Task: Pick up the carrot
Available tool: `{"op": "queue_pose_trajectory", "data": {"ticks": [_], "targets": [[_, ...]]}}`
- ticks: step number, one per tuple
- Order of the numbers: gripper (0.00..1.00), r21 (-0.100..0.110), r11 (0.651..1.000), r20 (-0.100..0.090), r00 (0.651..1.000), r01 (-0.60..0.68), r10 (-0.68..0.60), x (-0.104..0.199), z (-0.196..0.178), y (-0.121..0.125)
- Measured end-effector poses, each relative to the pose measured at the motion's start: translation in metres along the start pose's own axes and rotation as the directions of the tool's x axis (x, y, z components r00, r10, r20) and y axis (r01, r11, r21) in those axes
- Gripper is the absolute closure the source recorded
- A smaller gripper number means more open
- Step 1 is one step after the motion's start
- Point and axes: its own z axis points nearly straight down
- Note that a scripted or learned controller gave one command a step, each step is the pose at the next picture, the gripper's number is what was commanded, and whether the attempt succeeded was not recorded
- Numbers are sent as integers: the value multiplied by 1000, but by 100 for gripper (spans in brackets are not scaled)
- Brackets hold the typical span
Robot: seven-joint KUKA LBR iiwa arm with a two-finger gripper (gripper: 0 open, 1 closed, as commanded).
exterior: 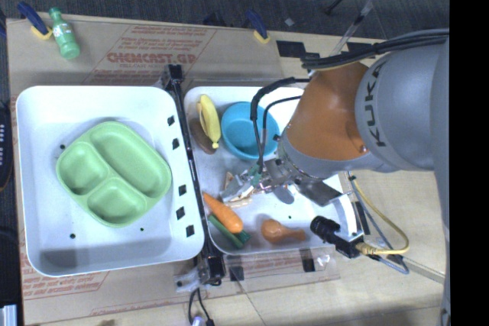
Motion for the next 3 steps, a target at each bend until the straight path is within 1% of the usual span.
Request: {"op": "queue_pose_trajectory", "data": {"ticks": [1,2,3], "targets": [[0,-6,995,1,995,104,-104,-21,73,-3],[100,2,993,-2,993,117,-117,-20,65,-3],[100,-7,991,-1,991,132,-132,21,-24,8]]}}
